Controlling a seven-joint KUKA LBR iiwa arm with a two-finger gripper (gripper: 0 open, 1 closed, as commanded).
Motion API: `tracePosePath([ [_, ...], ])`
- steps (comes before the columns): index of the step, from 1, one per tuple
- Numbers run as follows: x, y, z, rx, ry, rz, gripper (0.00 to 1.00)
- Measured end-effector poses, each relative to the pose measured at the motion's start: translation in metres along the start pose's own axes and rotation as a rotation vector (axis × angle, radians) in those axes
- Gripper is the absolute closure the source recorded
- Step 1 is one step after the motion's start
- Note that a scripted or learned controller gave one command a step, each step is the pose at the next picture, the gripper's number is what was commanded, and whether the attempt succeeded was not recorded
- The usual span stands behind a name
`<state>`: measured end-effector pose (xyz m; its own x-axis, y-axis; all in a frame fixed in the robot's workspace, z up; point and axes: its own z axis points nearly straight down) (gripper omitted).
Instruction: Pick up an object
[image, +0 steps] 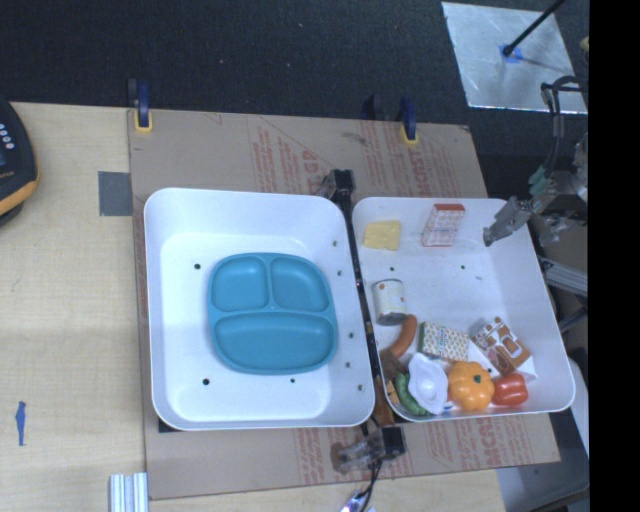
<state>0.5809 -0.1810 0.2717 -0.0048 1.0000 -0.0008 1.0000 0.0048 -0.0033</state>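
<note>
A blue three-compartment plastic plate (272, 311) lies at the centre of the left white bin (170, 390). Two blue clamps (142, 104) grip the far edge of the brown cardboard sheet (250, 150).

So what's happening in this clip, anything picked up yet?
Nothing is lifted yet. The robot's gripper sits at the right bin's upper right edge, above the bin's contents, with nothing visibly held. The toy food lies in that bin: a yellow cheese slice and a small red-and-white box near the top, a silver can in the middle, and a crowded pile with an orange pepper at the bottom. The left bin holds a blue divided plate.
</note>
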Motion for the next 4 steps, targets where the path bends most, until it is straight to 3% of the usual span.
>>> tracePosePath([
  [1, 0.02, -0.095, 0.145, 0.017, 0.007, 0.001, 0.0],
  [2, -0.034, -0.104, 0.034, -0.01, -0.005, 0.006, 0.0],
  [3, 0.005, -0.026, 0.123, 0.001, 0.002, -0.006, 0.0],
  [4, -0.031, 0.078, 0.12, -0.007, -0.002, -0.002, 0.0],
])
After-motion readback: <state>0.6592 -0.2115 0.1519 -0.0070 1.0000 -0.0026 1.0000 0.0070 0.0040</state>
